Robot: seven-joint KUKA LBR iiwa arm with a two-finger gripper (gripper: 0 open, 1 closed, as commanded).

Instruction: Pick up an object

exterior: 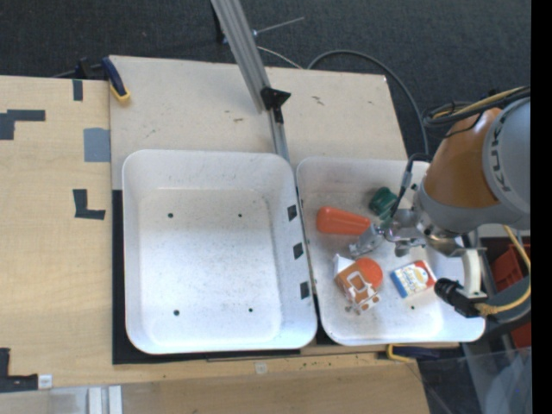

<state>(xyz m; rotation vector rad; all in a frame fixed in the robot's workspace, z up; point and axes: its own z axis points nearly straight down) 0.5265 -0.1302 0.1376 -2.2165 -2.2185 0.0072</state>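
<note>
So the pincer (377,238) is down in the right bin (345,175), and honestly I can't tell whether it's apart or together, too much clutter there. Just left of it lies the orange thing (341,222), maybe touching. Looks like light, stiff plastic, probably a bit slick, so I'd grab it across the narrow middle. Green piece (382,201) sits right above it, round toy (360,281) below, carton (411,279) below-right. Left bin (138,231) is well away.
</note>
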